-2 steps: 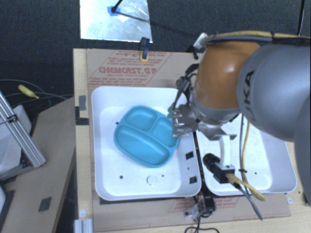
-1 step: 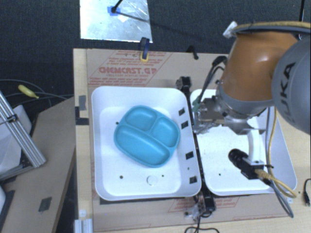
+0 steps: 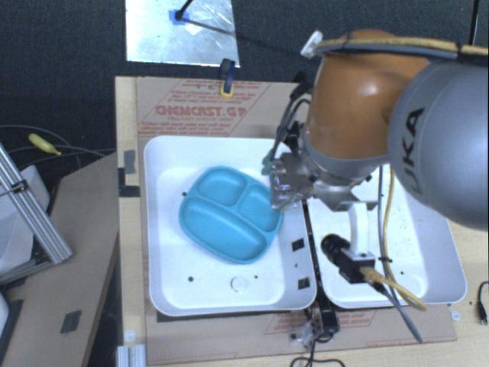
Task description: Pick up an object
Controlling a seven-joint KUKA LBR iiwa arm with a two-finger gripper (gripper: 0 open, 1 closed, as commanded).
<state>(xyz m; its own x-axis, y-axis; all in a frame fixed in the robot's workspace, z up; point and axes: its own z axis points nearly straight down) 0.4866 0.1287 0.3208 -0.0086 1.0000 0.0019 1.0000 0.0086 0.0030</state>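
A light blue divided plate [image 3: 229, 214] lies tilted in the left white bin [image 3: 172, 281]. My gripper [image 3: 281, 188] hangs over the plate's right edge, near the wall between the two bins. The big orange and grey wrist above it hides much of the gripper. A small white disc [image 3: 240, 284] lies on the left bin's floor near the front.
The right white bin [image 3: 443, 274] sits under the arm, with a black cable fitting [image 3: 345, 260] and hoses over it. Cardboard [image 3: 200, 105] lies under both bins. A metal frame [image 3: 30, 212] stands at the far left, off the bench.
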